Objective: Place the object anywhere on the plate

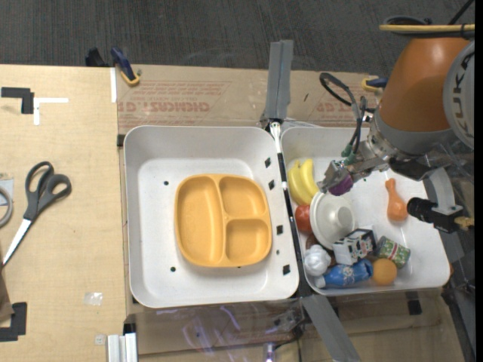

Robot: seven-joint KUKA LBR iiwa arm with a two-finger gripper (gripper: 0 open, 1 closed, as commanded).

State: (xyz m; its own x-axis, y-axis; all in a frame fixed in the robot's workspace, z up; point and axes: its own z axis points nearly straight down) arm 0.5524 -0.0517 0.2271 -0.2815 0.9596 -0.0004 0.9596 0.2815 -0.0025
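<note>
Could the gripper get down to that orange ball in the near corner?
Probably yes: the orange ball lies uncovered at the right bin's front, though a green carton crowds it, and the gripper hangs nearby.

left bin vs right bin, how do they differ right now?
The left bin holds one thing, a yellow divided plate; the right bin is crowded with small items, among them a banana and a white cup. The gripper is over the right bin, not the left bin. Both are shallow, white and side by side.
</note>
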